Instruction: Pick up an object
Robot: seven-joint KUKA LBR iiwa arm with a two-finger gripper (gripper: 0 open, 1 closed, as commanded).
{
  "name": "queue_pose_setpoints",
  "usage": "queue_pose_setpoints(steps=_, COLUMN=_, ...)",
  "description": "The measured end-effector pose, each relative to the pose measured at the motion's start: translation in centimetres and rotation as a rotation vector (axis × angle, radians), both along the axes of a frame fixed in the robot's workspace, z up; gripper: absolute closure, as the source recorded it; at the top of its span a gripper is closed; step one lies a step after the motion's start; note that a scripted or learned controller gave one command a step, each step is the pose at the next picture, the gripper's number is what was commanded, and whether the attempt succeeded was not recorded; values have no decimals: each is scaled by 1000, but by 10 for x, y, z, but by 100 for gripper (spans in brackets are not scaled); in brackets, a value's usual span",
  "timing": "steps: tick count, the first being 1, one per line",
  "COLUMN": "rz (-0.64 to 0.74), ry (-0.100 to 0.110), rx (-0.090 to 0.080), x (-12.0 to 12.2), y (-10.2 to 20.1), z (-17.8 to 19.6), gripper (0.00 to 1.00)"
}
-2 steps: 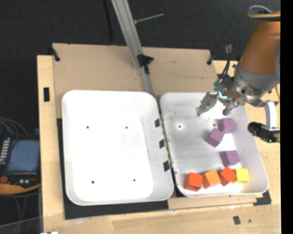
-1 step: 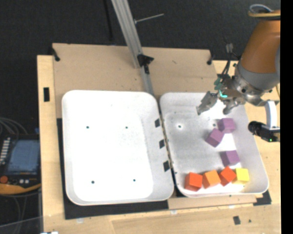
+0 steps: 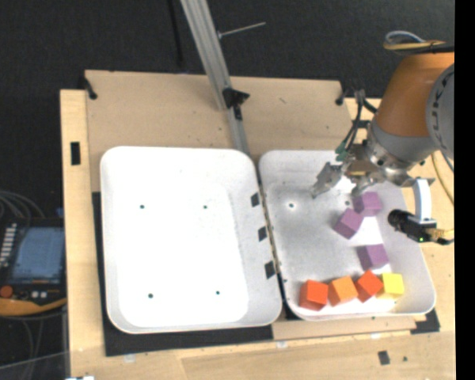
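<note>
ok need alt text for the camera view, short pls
A grey and orange robot arm reaches from the right, its gripper hovering over the right bin above three purple blocks. Orange, red and yellow blocks line that bin's near edge.

Seven blocks sit in the right bin (image 3: 301,172), all in its right and near parts. Up by the far right side, one purple block (image 3: 370,203) lies tilted; a second purple block (image 3: 348,224) rests just below and left of it, and a third (image 3: 372,256) sits nearer still. Along the bin's near wall runs a row: red-orange block (image 3: 314,294), orange block (image 3: 343,290), red block (image 3: 369,285), yellow block (image 3: 393,283).
</note>
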State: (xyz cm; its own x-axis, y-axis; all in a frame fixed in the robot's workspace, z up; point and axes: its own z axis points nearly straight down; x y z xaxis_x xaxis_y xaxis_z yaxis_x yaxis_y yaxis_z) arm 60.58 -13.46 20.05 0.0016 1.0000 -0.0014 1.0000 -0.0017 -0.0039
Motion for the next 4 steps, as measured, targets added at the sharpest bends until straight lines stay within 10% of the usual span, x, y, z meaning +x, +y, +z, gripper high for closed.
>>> queue_pose_setpoints(steps=2, rz=-2, ry=0, rx=0, x=5, y=-1, z=-97, gripper=0)
queue_pose_setpoints(steps=3, rz=-9, ry=-9, rx=-1, x=7, y=-2, z=-82, gripper=100)
queue_pose_setpoints(steps=4, rz=-7, ry=-10, rx=0, x=0, y=1, z=-32, gripper=100)
